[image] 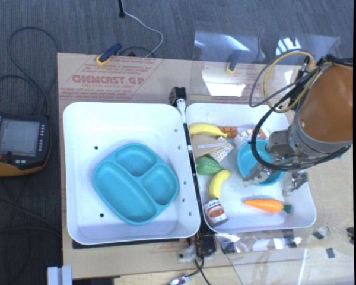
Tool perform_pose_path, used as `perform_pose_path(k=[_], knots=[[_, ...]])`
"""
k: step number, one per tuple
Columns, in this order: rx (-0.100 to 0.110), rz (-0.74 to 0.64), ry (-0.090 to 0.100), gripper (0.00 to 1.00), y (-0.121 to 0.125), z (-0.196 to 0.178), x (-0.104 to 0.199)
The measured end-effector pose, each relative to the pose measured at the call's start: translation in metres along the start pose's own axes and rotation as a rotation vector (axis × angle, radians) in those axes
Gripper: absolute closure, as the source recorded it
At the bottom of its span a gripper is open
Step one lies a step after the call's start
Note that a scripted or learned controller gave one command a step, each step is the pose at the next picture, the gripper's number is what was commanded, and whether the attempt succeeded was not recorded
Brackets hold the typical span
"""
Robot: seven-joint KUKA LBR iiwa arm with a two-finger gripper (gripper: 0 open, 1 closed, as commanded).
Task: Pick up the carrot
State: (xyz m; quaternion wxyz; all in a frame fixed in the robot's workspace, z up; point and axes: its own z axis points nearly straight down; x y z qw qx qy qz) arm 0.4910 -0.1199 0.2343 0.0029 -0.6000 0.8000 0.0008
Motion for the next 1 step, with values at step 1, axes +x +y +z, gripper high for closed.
perform_pose_path(k=[1], knots=[[0.005, -0.205, 0.003, 0.00, -0.0037, 0.1419, 0.0283]])
